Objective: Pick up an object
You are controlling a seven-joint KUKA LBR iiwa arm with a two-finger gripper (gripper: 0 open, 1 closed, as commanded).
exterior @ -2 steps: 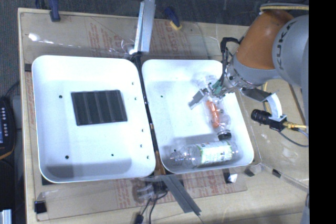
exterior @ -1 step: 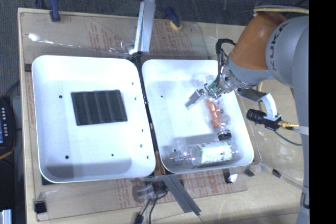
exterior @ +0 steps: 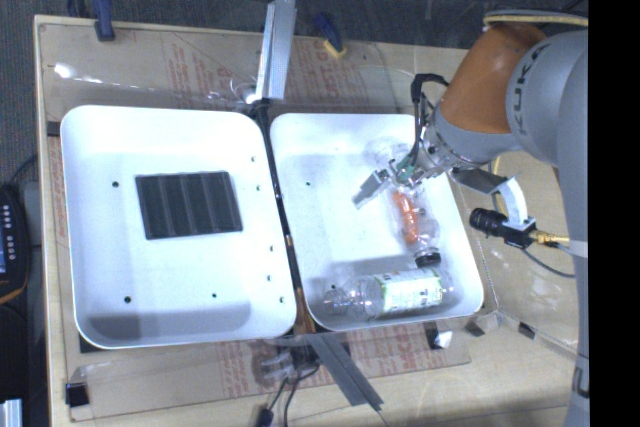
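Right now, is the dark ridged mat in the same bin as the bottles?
No, the mat lies in the left bin; both bottles lie in the right bin.

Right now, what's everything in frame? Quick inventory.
white bins: 2, side by side on the bench
dark ribbed pad: 1, dark grey, in left bin
clear plastic bottle: 1, white label, lying at near edge of right bin
small bottle: 1, clear with orange contents, black cap, right bin
blue clamps: 2 or more, bench's far edge
arm: 1, grey with orange band
gripper: 1, over right bin
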